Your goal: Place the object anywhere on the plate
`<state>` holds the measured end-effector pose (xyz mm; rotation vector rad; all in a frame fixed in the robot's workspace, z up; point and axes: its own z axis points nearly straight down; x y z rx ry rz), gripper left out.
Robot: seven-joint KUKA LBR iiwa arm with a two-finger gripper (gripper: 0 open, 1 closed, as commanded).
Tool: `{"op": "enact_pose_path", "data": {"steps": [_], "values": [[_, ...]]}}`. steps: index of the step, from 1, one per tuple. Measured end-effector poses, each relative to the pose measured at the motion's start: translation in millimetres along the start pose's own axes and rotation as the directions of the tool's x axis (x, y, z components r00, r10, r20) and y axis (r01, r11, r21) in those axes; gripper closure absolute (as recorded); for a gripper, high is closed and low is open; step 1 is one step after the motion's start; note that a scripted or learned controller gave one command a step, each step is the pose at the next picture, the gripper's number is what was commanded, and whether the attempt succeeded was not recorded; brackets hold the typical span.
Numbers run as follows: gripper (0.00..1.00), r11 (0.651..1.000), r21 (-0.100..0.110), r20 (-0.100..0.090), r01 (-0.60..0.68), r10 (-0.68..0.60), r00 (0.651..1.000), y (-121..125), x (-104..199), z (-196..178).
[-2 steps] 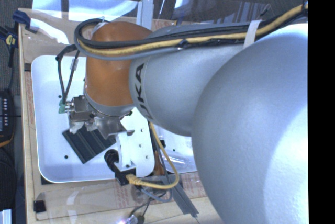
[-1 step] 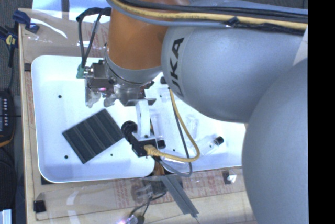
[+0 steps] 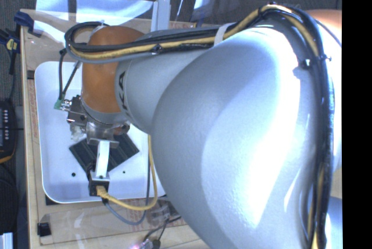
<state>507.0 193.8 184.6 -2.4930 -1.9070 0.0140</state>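
Note:
My arm's grey bulk covers most of the camera view. Its orange wrist band (image 3: 104,76) hangs over the left white bin (image 3: 49,125). The gripper (image 3: 96,136) points down just below the band, over a flat black ridged plate (image 3: 125,150) on the bin floor. The plate's corners stick out on both sides of the gripper, one of them the left corner (image 3: 80,153). The gripper body hides whatever lies directly under it. I see no separate object in the bin.
The left bin's rim (image 3: 39,73) runs near the bench's left edge. Blue clamps (image 3: 23,21) sit at the bench's far left corner. A yellow cable (image 3: 131,204) loops over the bin's near rim. The arm hides the right bin.

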Motion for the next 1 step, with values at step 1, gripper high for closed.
{"op": "enact_pose_path", "data": {"steps": [1], "values": [[1.0,0.981,-0.003,-0.006,-0.192,0.192,0.981,-8.9,-47.1,-101.4]]}}
